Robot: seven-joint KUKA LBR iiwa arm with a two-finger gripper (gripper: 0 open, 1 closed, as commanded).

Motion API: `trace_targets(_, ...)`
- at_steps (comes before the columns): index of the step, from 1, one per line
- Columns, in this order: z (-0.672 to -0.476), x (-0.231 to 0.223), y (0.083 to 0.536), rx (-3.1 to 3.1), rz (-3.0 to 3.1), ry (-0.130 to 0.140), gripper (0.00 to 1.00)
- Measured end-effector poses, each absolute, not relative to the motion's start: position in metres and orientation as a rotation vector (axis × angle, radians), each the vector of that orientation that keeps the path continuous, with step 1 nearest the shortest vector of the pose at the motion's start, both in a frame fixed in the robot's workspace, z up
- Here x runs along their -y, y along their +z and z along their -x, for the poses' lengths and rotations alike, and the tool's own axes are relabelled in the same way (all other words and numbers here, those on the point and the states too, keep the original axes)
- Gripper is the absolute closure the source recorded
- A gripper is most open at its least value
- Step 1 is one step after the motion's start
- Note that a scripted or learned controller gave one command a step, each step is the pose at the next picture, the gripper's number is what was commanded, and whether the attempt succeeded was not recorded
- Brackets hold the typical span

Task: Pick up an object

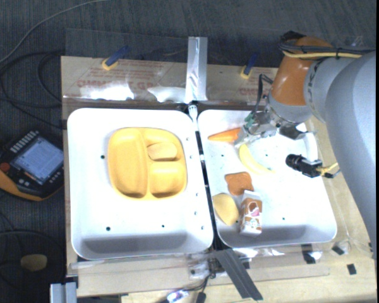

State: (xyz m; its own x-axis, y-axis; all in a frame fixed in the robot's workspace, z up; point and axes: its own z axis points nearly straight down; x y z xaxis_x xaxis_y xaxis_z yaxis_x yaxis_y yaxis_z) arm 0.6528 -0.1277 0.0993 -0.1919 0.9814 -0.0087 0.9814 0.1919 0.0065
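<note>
A: Where is the gripper (259, 125)?

B: Low at the far end of the right bin (297, 201), just beside the thick end of the carrot (225, 135). The banana (252, 160) lies close on its near side. I cannot tell whether it is open or closed, because the wrist covers that part.

A: Which one is it after?

B: The carrot, I'd guess, as it is nearest. Nothing shows as held.

A: How should it be taken?

B: Centre over the thick part, not the tip, and close across the width. It tapers, so a grip near the point could squeeze it out. It also lies near the bin's far wall and the middle rim, so come straight down and stay off both.

A: Is anything in the way?

B: Only the banana could get nudged. The brown slice (239, 182), the pale lump (225, 208) and the carton (251, 214) sit toward the near side, apart from the gripper. The yellow tray (136, 169) is over in the left bin (88, 226).

A: And after closing?

B: Lift slowly and straight up, so that nothing is dragged along.
</note>
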Motion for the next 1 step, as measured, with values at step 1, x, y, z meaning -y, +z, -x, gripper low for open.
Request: trace_targets(1, -0.6341, 0.0495, 0.1825, -2.425, -1.999, -0.003, 1.0)
